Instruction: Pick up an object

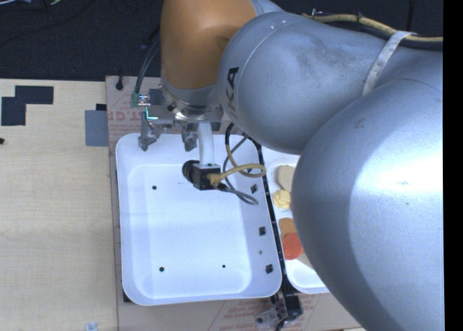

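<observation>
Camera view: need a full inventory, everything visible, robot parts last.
left bin: 1, white, centre of view, a few small dark spots on its floor
right bin: 1, white, beside the left bin, largely hidden by the arm
cream object: 1, pale cream, far part of the right bin
yellow object: 1, yellow, right bin, just nearer than the cream one
orange-red object: 1, orange-red, right bin, nearer part
bench: 1, pale wood, left of the bins
dark patches: several, blue-grey, flat on the bench's far left
arm: 1, grey with orange band, entering from the right
gripper: 1, grey metal, over the left bin's far edge
</observation>
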